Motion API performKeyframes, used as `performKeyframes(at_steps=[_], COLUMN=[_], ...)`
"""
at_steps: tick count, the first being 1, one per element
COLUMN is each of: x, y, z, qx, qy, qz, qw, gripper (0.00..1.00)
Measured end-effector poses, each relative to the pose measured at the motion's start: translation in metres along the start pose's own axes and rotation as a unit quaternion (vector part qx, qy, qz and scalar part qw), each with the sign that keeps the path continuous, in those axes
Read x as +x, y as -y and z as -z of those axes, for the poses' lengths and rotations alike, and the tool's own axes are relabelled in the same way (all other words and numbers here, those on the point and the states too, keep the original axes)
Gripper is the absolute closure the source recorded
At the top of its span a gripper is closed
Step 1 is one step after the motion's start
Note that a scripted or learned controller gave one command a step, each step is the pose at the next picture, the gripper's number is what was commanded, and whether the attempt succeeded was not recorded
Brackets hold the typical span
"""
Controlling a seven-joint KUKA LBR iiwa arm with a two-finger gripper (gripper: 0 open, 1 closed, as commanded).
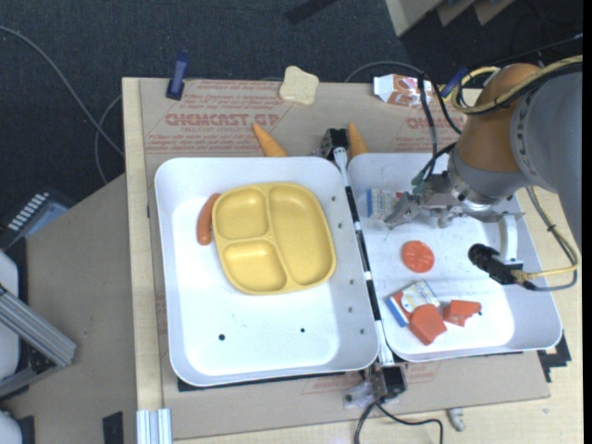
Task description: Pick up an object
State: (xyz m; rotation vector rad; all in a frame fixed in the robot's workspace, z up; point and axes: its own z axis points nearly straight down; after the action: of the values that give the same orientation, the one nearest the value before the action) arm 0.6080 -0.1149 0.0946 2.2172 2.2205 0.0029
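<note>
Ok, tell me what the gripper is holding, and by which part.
Cannot be told. The gripper sits low in the right bin, up-left of the red disc, with nothing visibly in it.

Both white bins (277, 345) look smooth, glossy plastic; the yellow divided plate (274, 237) is matt plastic; the worktop (222, 118) looks like printed cardboard.

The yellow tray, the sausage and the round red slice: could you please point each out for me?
yellow tray (274, 237), camera view, on its divider ridges.
sausage (204, 222), camera view, on its middle.
round red slice (418, 256), camera view, on its centre.
</note>
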Motion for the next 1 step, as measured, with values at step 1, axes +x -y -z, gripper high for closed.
performKeyframes(at_steps=[1], x=[0.0239], y=[0.0496], z=[-0.0104], qx=[0.003], qy=[-0.001], qz=[-0.001], qw=[1.0], gripper=[0.0])
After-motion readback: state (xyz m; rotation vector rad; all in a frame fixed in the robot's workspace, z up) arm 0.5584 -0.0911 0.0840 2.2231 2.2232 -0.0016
